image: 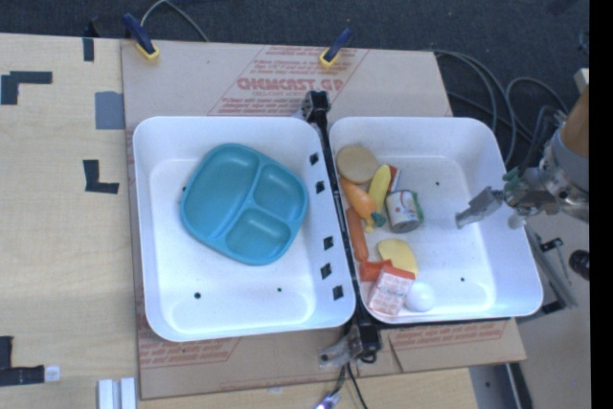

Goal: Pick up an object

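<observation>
A: What is seen from the camera above the bench?

B: Two white bins are set side by side on a cardboard sheet. In the left bin (163, 302) a blue divided plate (244, 203) is laid flat, tilted a little in plan, with three compartments facing up.

A: And the things to be picked?

B: They are gathered along the left wall of the right bin (479, 273). A round tan disc (355, 163) is found at the top of the group. Just below it a yellow banana-shaped piece (380, 186) is leaned beside an orange carrot-like piece (359, 198). A small silver can (404, 211), lying on its side with a printed label, is touching or nearly touching the banana's lower end. A long orange strip (356, 239) is stretched along the divider. Lower down a yellow rounded piece (397, 254) is seen, then a red-and-white packet (388, 290) and a white ball (420, 298) just beside it, near the front wall.

A: How is the arm posed?

B: It is reached in from the right, the wrist held over the bin's right rim. The gripper (474, 209) is pointed leftward over bare bin floor, well apart from the can and the rest. Nothing is seen held in it. Whether it is spread or closed cannot be told
</observation>
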Robot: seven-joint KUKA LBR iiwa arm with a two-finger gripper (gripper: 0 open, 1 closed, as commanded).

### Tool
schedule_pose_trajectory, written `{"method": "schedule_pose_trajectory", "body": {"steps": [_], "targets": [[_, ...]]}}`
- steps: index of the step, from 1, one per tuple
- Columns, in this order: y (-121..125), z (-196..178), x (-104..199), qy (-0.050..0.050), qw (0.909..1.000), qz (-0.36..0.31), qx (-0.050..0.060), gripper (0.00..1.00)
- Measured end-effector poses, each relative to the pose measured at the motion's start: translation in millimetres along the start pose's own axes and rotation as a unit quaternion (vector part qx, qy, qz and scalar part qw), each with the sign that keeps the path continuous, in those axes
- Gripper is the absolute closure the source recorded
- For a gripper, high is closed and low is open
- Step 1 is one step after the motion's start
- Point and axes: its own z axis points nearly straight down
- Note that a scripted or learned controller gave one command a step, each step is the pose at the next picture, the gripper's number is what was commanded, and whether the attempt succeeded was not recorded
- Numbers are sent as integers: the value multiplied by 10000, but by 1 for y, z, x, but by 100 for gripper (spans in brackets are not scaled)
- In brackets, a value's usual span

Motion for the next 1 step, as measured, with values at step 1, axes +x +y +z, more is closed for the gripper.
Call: {"method": "schedule_pose_trajectory", "body": {"steps": [1], "targets": [[5,141,76,10,10000,-9,-17,0]]}}
